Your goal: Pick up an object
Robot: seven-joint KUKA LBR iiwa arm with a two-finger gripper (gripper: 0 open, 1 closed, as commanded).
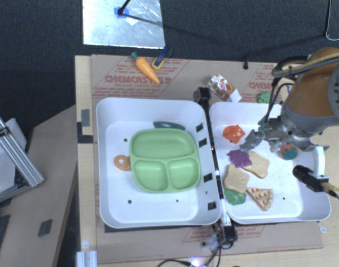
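The right bin (pixel 311 207) holds several toy foods. A red-orange piece (pixel 234 132) lies at its far left, with a purple piece (pixel 240 158) and a tan bread slice (pixel 259 164) below it. Nearer the front are a second bread slice (pixel 236 178), a green piece (pixel 234 196) and a pizza wedge (pixel 260 197). A teal and red ball (pixel 289 152) rests under the wrist. My gripper (pixel 252 141) hangs low over the bin, between the red-orange piece and the bread slice, just above the purple piece. Nothing visibly sits in its grasp.
The left bin (pixel 111 204) carries a green divided plate (pixel 163 160), a dark green item (pixel 169 125) behind it and an orange ring (pixel 122 162). Behind the bins lie a carrot (pixel 147 68), a wrapped snack (pixel 224 88) and a small green item (pixel 263 97).
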